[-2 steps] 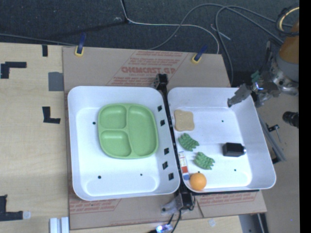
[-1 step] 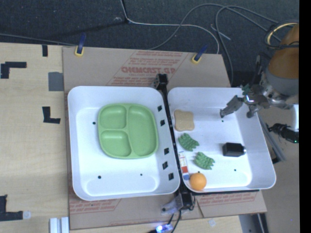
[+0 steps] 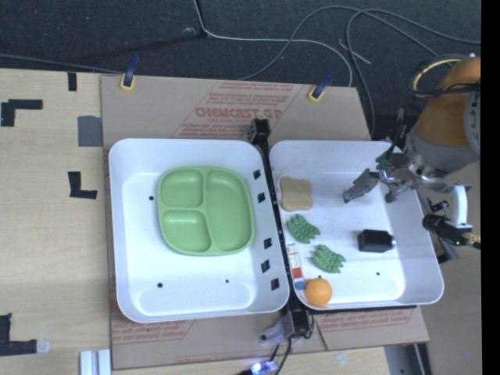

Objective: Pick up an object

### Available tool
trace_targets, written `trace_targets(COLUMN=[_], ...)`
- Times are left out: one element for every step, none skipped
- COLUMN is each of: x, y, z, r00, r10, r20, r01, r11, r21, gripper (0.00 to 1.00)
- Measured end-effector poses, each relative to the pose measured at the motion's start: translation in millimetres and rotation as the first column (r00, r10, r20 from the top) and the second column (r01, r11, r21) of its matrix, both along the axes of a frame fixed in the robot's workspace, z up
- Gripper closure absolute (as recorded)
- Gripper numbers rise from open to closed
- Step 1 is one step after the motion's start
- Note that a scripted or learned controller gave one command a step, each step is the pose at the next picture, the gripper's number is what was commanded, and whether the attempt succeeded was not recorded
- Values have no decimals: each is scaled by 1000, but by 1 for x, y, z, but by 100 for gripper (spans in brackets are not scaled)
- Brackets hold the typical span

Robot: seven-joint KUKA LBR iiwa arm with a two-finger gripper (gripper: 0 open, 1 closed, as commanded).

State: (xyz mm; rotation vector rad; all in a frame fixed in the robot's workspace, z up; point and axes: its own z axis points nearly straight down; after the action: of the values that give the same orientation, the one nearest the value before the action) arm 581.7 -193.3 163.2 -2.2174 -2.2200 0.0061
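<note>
- The arm (image 3: 447, 123) comes in from 3 o'clock, its grey body with the orange band at the upper right, bent down over the right bin (image 3: 414, 287).
- The end effector (image 3: 375, 187) hangs over the right bin's upper right part, pointing toward 9 o'clock; its two fingers are spread wide, one reaching left toward 8 o'clock, the other shorter-looking near the wrist, and nothing sits between them.
- Inside the right bin: a tan sponge (image 3: 296, 194) at the left wall near 10 o'clock; a green leaf (image 3: 302, 228) just below it; a second leaf (image 3: 329, 258) at 5 o'clock of the first; an orange (image 3: 318, 291) at the bin's 7 o'clock corner; a black block (image 3: 375, 241) at 6 o'clock of the end effector, apart from it.
- The left bin (image 3: 133, 287) holds a green divided plate (image 3: 206, 210), lying flat around its centre.
- Both bins rest on cardboard (image 3: 234, 108) on the surface (image 3: 39, 225).
</note>
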Motion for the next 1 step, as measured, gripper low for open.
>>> trace_targets(x=[-4], y=[-7], z=[-61], r00=[1000], r10=[-1], r20=[-2], r01=[1], r11=[1000], r21=[0], gripper=[0])
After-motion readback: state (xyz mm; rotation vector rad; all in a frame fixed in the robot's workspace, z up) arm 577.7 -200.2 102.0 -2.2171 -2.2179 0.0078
